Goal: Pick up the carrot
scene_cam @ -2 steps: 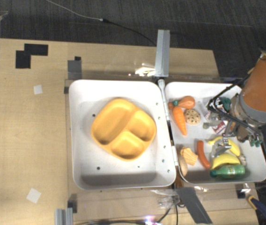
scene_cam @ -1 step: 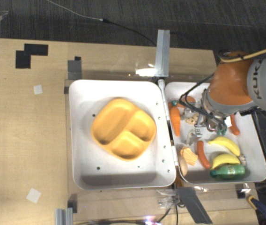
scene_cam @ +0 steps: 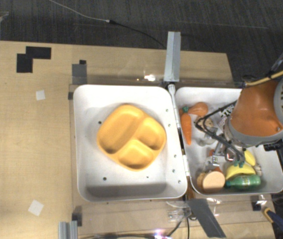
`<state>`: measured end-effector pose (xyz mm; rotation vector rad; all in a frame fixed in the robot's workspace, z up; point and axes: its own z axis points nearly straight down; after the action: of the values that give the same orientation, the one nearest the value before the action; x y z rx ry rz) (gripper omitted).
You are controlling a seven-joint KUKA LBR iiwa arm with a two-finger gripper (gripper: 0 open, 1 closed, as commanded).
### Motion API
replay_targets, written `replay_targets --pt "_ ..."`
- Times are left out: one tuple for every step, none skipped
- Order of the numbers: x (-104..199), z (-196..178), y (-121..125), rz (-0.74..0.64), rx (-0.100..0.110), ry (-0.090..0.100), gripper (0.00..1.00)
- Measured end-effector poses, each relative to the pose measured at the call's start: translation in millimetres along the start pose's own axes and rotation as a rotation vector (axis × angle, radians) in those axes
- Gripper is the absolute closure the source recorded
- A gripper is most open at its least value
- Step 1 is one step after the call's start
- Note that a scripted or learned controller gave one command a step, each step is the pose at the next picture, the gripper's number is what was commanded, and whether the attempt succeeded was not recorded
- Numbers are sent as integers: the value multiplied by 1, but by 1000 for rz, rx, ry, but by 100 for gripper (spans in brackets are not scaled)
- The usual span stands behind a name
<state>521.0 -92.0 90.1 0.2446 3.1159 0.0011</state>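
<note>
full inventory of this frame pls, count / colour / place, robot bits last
bench: 1, light wood, under both bins
left bin: 1, white, centre of view
right bin: 1, white, beside the left bin, under the arm
divided plate: 1, yellow, middle of left bin
carrot: 1, orange with green top, right bin along its left wall
rounded orange item: 1, orange, right bin top left, next to the carrot; kind unclear
tan round item: 1, tan, right bin near front edge
yellow item: 1, yellow, right bin front, partly under the arm
green item: 1, green, right bin front right
arm: 1, grey with orange band, over right bin
end effector: 1, dark metal, low in right bin, right of the carrot
</note>
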Motion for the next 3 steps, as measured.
replay_targets --pt "-15 -50 -19 250 2 6 0" --pt "-45 1 9 280 1 0 0" --pt "-91 1 3 727 4 7 0"
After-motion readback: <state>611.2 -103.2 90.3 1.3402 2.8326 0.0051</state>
